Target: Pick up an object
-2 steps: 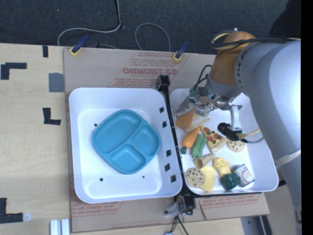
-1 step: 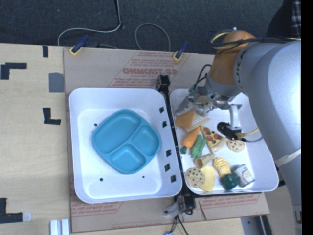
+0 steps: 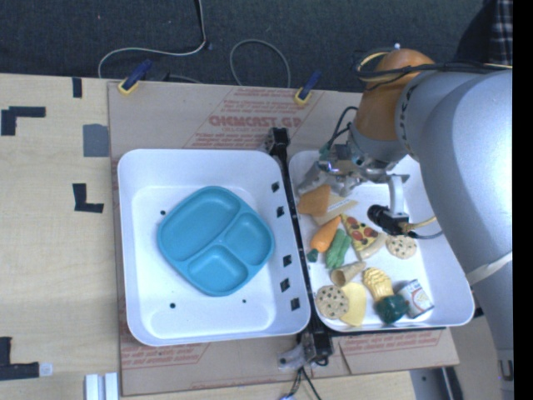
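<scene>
The right bin (image 3: 450,294) holds several toy foods. A tan bread piece (image 3: 315,200) lies at its upper left, with an orange carrot (image 3: 326,235), a green pickle (image 3: 337,252) and a pizza slice (image 3: 361,233) just below it. Further down lie two cookies (image 3: 331,301) (image 3: 401,247), a corn cob (image 3: 376,282), a yellow wedge (image 3: 356,304), a green piece (image 3: 390,310) and a small can (image 3: 416,297). My gripper (image 3: 331,172) hangs over the bin's upper left corner, just above the bread piece. Whether it touches the bread cannot be made out.
The left bin (image 3: 137,223) holds a blue sectioned tray (image 3: 216,240). A black divider rail (image 3: 286,223) runs between the bins. The grey arm (image 3: 466,157) covers the right bin's far right side. Cables (image 3: 200,40) lie beyond the bench.
</scene>
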